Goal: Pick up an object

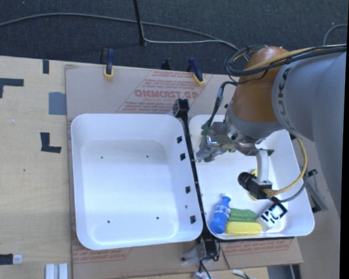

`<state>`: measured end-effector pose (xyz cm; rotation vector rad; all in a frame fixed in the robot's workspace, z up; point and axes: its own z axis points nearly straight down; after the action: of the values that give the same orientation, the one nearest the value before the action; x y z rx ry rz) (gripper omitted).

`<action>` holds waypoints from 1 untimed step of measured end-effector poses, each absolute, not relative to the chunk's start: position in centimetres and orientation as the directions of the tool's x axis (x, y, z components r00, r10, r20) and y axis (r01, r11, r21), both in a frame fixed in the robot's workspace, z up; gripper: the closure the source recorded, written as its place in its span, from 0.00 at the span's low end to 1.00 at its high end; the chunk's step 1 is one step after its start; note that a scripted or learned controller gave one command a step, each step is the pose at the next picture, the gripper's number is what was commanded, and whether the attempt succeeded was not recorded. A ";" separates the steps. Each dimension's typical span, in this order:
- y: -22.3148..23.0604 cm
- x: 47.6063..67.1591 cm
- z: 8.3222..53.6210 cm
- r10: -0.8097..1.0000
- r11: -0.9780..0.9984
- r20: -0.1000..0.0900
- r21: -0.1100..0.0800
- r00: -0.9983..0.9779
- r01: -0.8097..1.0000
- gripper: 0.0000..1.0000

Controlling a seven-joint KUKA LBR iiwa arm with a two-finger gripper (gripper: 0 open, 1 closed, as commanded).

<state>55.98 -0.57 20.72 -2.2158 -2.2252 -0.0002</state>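
So far nothing is picked: your grey two-finger gripper (209, 147) sits at the right white bin's (300, 226) upper-left; its grip state I cannot tell. The blue plastic bottle (220, 214), green block (243, 214) and yellow corn-shaped toy (243, 228) lie untouched along the near edge.

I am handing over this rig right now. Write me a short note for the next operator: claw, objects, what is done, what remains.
Claw: low over the right bin, near its upper left corner by the divider; nothing visible in it.
Objects: blue bottle, green item and yellow item lie together at the right bin's near edge, with a black-and-white piece beside them.
Done: no pick yet.
Left: move the claw to the cluster, grasp one object, lift.
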 end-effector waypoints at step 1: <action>3.5 54.4 21.8 1.000 0.004 0.001 0.000 -0.004 1.000 1.00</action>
<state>54.45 3.48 21.83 -2.2166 -2.2255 -0.0014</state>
